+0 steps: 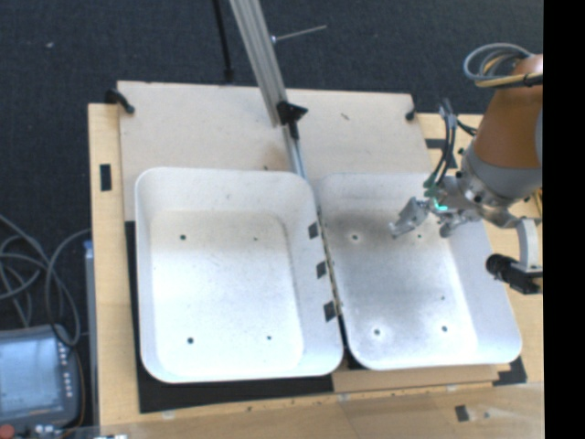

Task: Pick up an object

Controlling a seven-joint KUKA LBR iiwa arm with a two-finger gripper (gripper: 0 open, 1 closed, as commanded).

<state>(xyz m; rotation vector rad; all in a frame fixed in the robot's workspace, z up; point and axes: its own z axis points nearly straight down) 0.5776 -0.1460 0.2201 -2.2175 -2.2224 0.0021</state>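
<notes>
Camera view, looking down at a slant. Wooden bench (105, 273) on dark carpet, with a paler board (201, 126) laid across its far half.

Two shallow white bins side by side, their near edges touching. Left bin (151, 245): speckled floor, a few small dark dots. Right bin (475, 327): the same, with heavier grey speckling toward the middle. Three small black clips (322, 268) sit along the seam between them.

Aluminium rail (258, 44) slants down from the top edge to a black bracket on the board, just behind the seam.

Arm (507, 126) enters from the right: orange band, grey wrist below it, cables looping at the top. It stands over the far right corner of the right bin.

Screen unit (32, 378) at lower left, off the bench, with loose cables (37, 263) beside it.

Gripper (428, 223) hangs over the far right part of the right bin's floor, tilted toward the left. Fingers (407, 216) spread moderately apart, one reaching left, the other nearer the wrist. White bin floor shows in the gap between them. Whether the tips touch the floor, cannot tell.

Which object is to be picked, and where it lies, cannot tell from this view.
</notes>
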